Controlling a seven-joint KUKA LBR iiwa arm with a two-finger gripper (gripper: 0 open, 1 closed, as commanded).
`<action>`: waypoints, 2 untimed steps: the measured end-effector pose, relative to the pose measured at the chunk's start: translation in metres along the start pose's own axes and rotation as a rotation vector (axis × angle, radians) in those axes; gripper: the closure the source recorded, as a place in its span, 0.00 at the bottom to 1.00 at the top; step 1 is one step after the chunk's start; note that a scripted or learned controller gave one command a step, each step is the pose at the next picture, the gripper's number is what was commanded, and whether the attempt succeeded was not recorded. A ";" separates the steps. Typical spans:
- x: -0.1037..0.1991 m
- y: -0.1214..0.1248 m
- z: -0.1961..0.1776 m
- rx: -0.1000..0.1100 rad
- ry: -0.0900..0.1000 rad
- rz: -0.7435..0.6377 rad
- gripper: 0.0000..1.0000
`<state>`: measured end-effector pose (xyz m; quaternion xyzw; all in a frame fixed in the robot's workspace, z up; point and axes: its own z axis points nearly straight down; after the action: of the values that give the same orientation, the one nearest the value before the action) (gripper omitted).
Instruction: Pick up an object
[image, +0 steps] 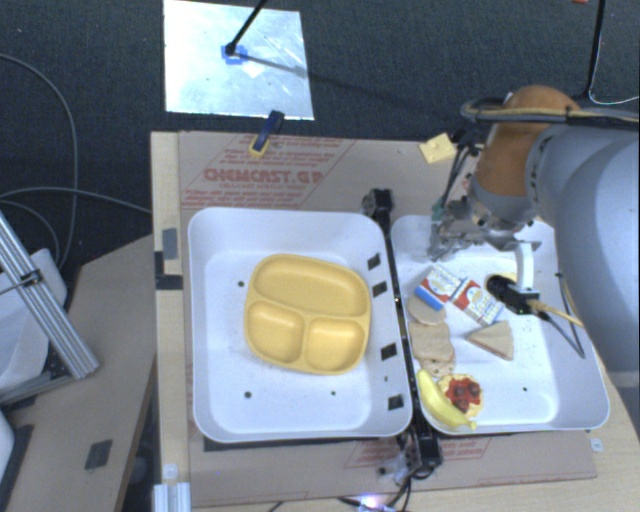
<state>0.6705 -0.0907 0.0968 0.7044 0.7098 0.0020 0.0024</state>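
Red, white and blue carton (458, 296) flat in right bin (560, 400), hand (447, 243) above, grip state unclear

Even overhead light, moderately bright. Shallow white plastic bins (215, 330) near overexposure, detail washed out. Shiny silver sheet (238, 58) shows glare. Soft shadows beside bin walls. Slightly soft focus throughout; dark carpet grainy.

A yellow sectioned tray (307, 325) is lying in the white bin (215, 400) left of the end effector (447, 243). A silver sheet (205, 70) is lying on the dark floor (80, 100) far up-left of it, beyond the cardboard-covered tabletop (300, 172).
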 end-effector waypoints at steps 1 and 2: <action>0.000 0.000 0.000 0.000 -0.001 -0.001 0.00; 0.006 -0.034 0.012 0.008 0.001 0.007 0.00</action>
<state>0.6369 -0.0851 0.0848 0.7070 0.7072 -0.0006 -0.0007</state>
